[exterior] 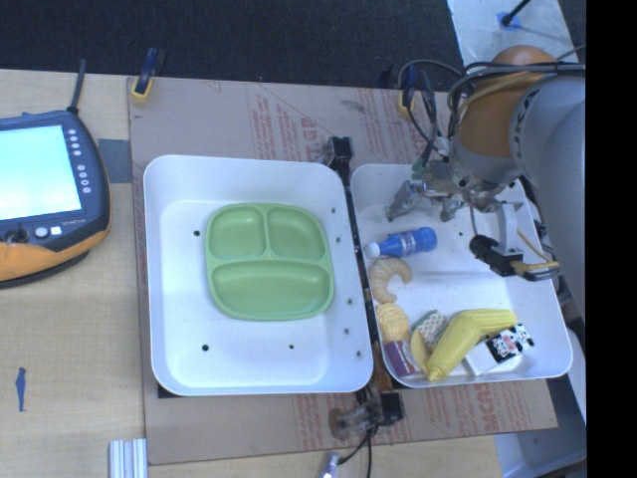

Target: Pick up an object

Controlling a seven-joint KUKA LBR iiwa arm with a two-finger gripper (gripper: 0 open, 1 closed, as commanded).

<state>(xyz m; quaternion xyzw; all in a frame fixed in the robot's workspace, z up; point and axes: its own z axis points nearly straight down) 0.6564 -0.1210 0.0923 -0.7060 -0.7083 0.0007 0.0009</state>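
Note:
My gripper (426, 205) hangs over the back of the right bin (557, 352), with its grey fingers spread open and nothing between them. Just in front of it a small blue bottle (406, 242) lies on its side. A pale croissant (388, 275) rests below the bottle by the bin's left wall. A yellow banana (463, 335) lies across the front of the bin. Beside it sits a small black-and-white block (509, 345).
The left bin (179, 357) holds a green divided plate (269, 262). More small items crowd the right bin's front left corner: a yellow piece (391, 320), a patterned piece (430, 327) and a dark red one (398, 358). A tablet (45, 182) lies at far left.

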